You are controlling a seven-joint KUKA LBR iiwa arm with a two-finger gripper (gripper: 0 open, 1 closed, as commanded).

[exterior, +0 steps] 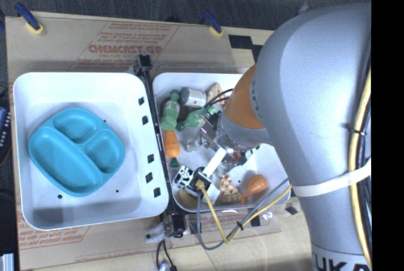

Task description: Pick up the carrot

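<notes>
At the far left we see the left bin (76,78), white and shallow, resting on a printed cardboard sheet (120,42). A blue plate (74,151) with three compartments lies in it, towards the bin's left side.

The right bin (189,78) sits just beside it, and it is crowded. The carrot (171,143) lies on this bin's floor close against its left wall, its length running from far to near. Just beyond the carrot's far end stands or lies a green bottle (170,112) (we cannot tell whether the two touch). To the right of the bottle, nearer the far wall, is a small grey can (193,98).

The gripper (205,132) is low in the right bin, to the right of the carrot, with a strip of white floor between them. The wrist hides too much of it: we cannot tell how far open it is, nor whether it has hold of anything.

Nearer to us, a slice of toy pizza (228,187) lies beside a brown drumstick (255,186).

The grey arm (315,112), with its orange band (242,105), covers the bin's right side.
</notes>
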